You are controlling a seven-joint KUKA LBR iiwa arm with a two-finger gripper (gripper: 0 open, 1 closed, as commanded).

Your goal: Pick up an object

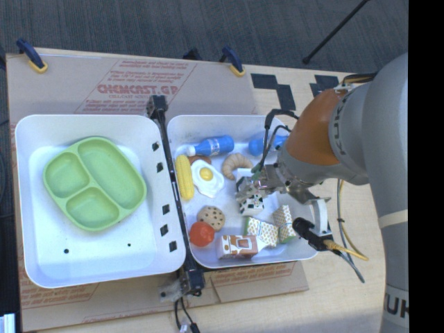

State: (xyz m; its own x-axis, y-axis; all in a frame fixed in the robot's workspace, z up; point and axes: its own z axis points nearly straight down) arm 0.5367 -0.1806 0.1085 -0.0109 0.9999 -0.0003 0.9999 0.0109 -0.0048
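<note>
The gripper [251,189] is down in the right bin [208,125], at its centre, just above a black-and-white toy [251,203] — whether the jaws are apart or together I cannot tell. Nothing looks lifted. Fried egg [206,177] at 9 o'clock, croissant [237,162] at 11 — the pick remains.

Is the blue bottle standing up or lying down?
Lying down. The blue bottle rests on its side near the right bin's far wall, white cap pointing left.
</note>
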